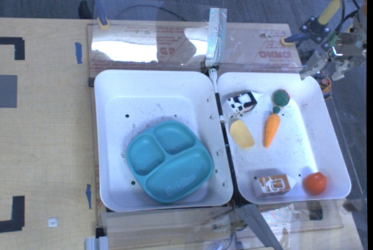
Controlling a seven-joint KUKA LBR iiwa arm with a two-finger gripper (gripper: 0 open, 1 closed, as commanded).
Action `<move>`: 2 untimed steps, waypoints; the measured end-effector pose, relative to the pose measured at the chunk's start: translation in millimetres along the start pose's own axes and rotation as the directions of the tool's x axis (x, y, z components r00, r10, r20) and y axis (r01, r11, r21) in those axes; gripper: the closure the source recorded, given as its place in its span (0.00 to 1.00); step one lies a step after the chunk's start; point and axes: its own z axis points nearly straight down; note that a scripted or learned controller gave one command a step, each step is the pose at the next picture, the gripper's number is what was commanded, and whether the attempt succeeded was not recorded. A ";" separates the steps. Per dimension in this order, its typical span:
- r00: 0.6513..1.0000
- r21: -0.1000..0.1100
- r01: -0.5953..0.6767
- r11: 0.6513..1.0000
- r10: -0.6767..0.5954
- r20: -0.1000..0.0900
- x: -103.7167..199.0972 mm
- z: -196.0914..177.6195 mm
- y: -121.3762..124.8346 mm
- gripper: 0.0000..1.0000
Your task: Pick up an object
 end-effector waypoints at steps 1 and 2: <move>0.985 0.005 0.172 0.985 -0.172 -0.002 15.2 93.6 -44.4 0.00; 0.962 -0.008 0.273 0.962 -0.273 0.004 57.2 187.9 -50.2 0.00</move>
